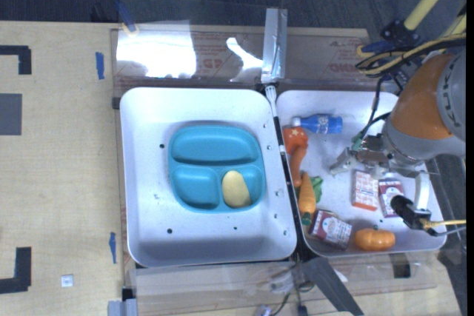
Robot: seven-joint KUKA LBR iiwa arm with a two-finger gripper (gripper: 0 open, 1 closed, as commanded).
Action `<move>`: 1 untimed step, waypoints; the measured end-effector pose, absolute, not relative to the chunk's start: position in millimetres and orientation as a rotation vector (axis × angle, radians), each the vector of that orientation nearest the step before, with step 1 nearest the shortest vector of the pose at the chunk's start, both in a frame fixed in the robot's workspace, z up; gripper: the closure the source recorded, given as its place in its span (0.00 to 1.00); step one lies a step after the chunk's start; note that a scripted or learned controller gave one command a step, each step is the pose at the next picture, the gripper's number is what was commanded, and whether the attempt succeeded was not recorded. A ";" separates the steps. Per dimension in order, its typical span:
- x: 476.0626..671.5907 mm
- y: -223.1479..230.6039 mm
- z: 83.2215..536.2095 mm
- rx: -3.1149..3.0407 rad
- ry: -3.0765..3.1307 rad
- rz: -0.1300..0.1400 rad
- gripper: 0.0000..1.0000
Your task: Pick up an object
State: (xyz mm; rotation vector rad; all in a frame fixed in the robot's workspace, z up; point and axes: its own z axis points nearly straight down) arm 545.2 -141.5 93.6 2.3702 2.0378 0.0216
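Bench w/ two white bins; right bin [337, 101] crowded. Nearest the front edge: orange fruit [374, 238], prob. light, stiff, smooth, may roll, so pinch across its middle. Farther back, gripper [354, 156] sits well apart from it, up-left of it. Grip state: can't tell; nothing visibly held.

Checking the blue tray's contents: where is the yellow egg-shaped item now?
The yellow egg-shaped item lies in the lower right compartment of the blue divided tray, inside the left white bin.
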 end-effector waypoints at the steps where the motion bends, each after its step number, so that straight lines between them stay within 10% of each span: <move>1: 570.0 -156.4 189.4 2.257 2.174 0.008 0.00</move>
